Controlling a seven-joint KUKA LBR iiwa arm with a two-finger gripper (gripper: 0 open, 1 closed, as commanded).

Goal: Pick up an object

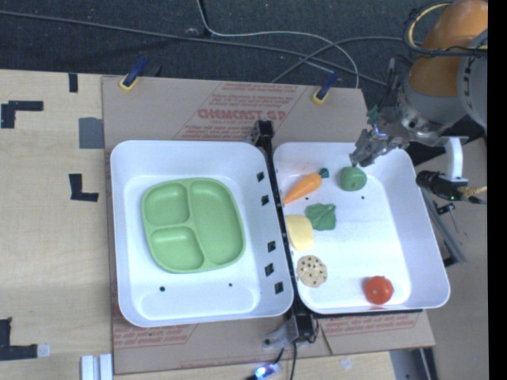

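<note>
One tomato (379, 289), one cookie (312, 271), one carrot (303, 187), one green tray (192, 224).

At about two o'clock the arm (444, 62) is cut off by the frame's right edge, and the gripper (366, 150) is too blurred to read its fingers.

One piece of print shows: red block lettering on the brown cardboard sheet (230, 109) lying under the two white bins (127, 236), on the strip just behind the bins' far rims. It sits upside down from this view and is blurred (a first line seems to begin "CHEMCAST", though the letters cannot be made out with certainty). Smaller red lines beneath it are too faint to read.
</note>
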